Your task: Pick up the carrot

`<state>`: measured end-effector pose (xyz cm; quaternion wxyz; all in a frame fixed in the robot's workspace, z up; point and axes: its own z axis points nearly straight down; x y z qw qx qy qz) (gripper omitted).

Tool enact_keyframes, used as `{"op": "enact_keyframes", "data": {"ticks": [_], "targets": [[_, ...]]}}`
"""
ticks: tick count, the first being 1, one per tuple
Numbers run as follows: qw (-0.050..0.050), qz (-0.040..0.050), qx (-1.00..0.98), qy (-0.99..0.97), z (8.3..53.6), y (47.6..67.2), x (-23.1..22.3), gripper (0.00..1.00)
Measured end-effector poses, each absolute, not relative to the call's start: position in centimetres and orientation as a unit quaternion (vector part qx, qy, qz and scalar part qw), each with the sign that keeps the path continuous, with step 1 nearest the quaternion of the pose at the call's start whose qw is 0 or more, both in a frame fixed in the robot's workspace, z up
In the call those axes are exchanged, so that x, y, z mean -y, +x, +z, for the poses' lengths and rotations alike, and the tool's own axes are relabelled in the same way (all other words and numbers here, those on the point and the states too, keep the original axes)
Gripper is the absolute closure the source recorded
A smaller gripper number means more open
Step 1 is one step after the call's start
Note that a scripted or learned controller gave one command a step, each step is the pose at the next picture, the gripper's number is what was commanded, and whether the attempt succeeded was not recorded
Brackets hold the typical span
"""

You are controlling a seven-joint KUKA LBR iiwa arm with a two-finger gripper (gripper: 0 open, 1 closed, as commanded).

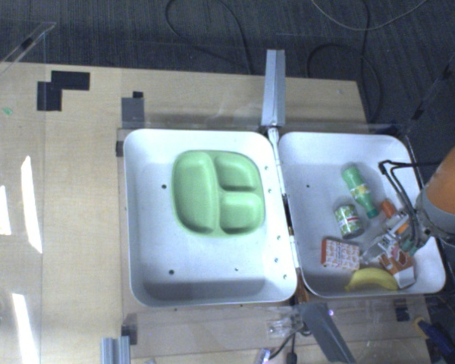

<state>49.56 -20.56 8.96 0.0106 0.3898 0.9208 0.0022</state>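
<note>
Carrot (387, 205): small orange piece by the right bin's (311, 203) right wall, between green bottle (359, 188) and the hand (398, 233); partly hidden by cabling; likely a light, stiff, smooth plastic toy, apt to slip; best gripped across its thicker middle. Hand low over right bin's lower right corner, near banana (371, 280) and red carton (340, 253); cannot tell its state. Green tray (216, 192) in left bin.

A light wooden bench (68, 226) is set on dark grey carpet (136, 14), where black cables (212, 10) are looped at the far side. Bright glare (30, 203) is reflected at left.
</note>
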Motion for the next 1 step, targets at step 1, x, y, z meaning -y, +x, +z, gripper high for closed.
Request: {"op": "enact_keyframes", "data": {"ticks": [1], "targets": [[0.012, 0.0038, -0.922, 0.387, 9.88, 49.91, 20.39, 1.00]]}}
